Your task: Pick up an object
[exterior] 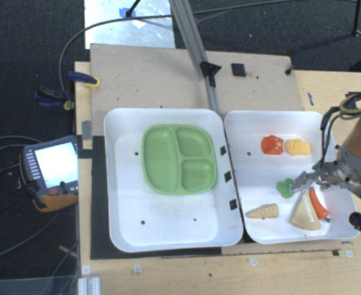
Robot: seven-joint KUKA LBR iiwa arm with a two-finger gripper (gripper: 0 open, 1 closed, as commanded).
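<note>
The right bin (pixel 254 128) holds several toy foods: a red tomato-like piece (pixel 271 144), a yellow corn piece (pixel 297 147), a small green piece (pixel 283 188), a tan cone (pixel 262 211), a pale wedge (pixel 304 216) and a red-orange stick (pixel 319 204). My gripper (pixel 304 182) reaches in from the right, low over the bin. Its tip is just right of the green piece and above the wedge. Nothing is visibly held.
The left bin (pixel 125 226) holds a green divided plate (pixel 180 158). A grey pole (pixel 192 35) slants across the back board to the bins' junction. A handheld pendant (pixel 51 171) lies off the bench at left.
</note>
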